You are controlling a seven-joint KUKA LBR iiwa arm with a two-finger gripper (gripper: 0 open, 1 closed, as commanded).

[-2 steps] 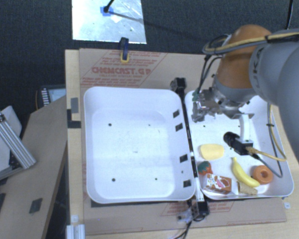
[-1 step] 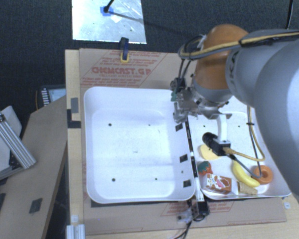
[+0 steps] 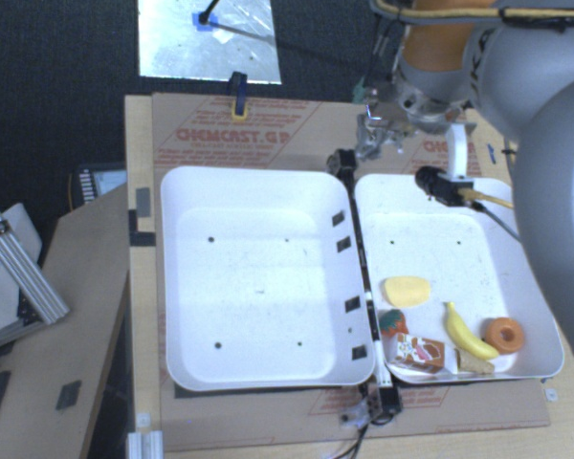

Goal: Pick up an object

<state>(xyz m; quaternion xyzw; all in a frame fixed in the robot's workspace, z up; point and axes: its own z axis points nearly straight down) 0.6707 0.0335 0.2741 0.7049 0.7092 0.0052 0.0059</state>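
Observation:
The right bin (image 3: 440, 247) holds several small items near its front edge: a pale yellow oval piece (image 3: 407, 292), a banana (image 3: 464, 331), an orange ring (image 3: 504, 334), a small red and green item (image 3: 393, 323), a red and white packet (image 3: 419, 353) and a beige scrap (image 3: 475, 361). My gripper (image 3: 378, 140) hangs high over the back rim where the two bins meet, far from all of them. Nothing shows in it. A black connector with a yellow cable (image 3: 447, 187) juts from the arm over the right bin's back part.
The left bin (image 3: 177, 256) sits beside the right one on a cardboard sheet (image 3: 249, 132). A foil sheet (image 3: 209, 25) lies behind the bench, with a yellow and blue clamp (image 3: 238, 97) at the cardboard's back edge. An aluminium frame (image 3: 19, 266) stands at far left.

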